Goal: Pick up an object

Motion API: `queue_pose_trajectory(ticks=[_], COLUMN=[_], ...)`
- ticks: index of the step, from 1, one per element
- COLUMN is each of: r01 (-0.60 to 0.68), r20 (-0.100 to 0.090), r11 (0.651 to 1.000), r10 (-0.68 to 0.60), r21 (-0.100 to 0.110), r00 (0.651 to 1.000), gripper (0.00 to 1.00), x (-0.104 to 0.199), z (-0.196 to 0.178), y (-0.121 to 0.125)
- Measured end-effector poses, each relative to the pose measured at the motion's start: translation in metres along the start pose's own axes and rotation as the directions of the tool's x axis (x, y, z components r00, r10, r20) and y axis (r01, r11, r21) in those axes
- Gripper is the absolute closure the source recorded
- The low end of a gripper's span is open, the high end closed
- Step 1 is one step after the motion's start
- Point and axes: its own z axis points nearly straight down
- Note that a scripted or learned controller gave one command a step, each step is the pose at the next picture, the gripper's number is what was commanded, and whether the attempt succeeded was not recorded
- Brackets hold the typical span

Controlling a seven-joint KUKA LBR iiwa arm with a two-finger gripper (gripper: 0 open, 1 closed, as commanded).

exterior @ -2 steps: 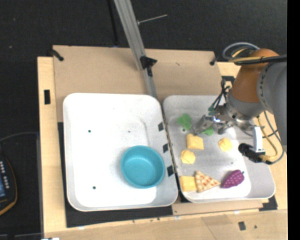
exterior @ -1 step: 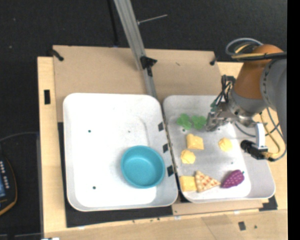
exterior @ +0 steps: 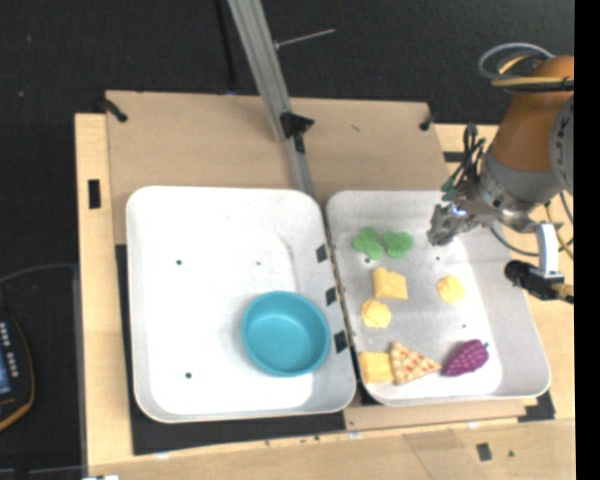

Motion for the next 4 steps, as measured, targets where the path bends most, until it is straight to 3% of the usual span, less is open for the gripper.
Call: queue_pose_trajectory(ticks=[2,4], r01=[0.007,0.009], r20=[0.001,-0.001], r11=[1.0,1.0], r10=[-0.007,-0.009], r21=[-0.001,0.006], r00=[1.0,1.0], gripper=[1.0,1.0], x=[-0.008,0.087], z=[-0.107,-0.093], y=[0.013,-0.007])
